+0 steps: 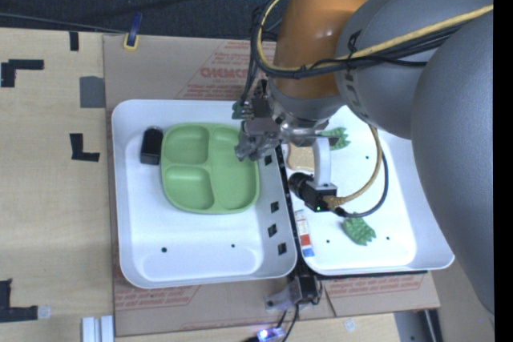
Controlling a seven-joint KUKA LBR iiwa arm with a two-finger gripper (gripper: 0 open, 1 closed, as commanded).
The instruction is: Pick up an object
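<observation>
So the gripper is hanging over the right rim of the green divided plate, right about where the left bin meets the right bin. Honestly can't tell whether it's wide, narrow or holding anything: the wrist hardware and the big orange band sit right on top of it from this angle, so I'm not calling it.

Candidates for the pick: the plate lies flat in the left bin, taking up most of the middle. A small black block sits touching or just beside the plate's left edge. Over in the right bin there's a green leafy toy piece near the front, and another green bit peeking out from behind the arm.

What could go wrong, my guess: if it goes for the plate rim, that's a thin, shallow lip lying flat, so the tool may just slide off or tip the plate up and drop it. It's also very close to the wall between the bins, so a descent slightly off could jam on the bin edge instead.
</observation>
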